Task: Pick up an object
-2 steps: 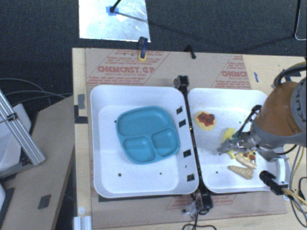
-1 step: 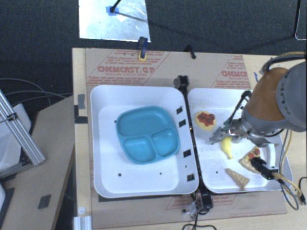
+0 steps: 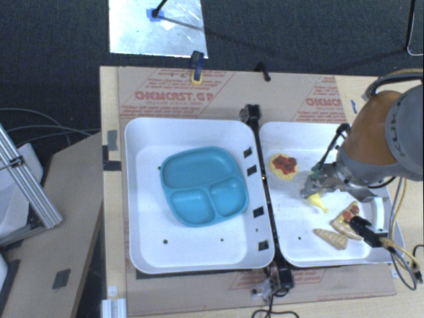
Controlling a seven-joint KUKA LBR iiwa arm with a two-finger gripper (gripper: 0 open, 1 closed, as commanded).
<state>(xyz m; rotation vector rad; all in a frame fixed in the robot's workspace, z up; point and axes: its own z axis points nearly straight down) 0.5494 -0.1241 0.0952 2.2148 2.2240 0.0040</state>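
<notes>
Divided plate [image 3: 202,192] in left bin [image 3: 142,177]; toy pizza [image 3: 285,165], banana [image 3: 318,201] and cone [image 3: 330,238] in right bin [image 3: 291,244].

A robotics lab: cardboard-topped bench [image 3: 218,88], aluminium framing [image 3: 26,181], loose cables [image 3: 40,121].

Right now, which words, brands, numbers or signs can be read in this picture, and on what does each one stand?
"CHEMCAST GP": red print, upside down, on the brown sheet behind the left bin.
The same red print seems to repeat on the sheet behind the right bin, near, but it is too blurred to read surely.
Faint red print at the sheet's front edge is too small to read.
</notes>
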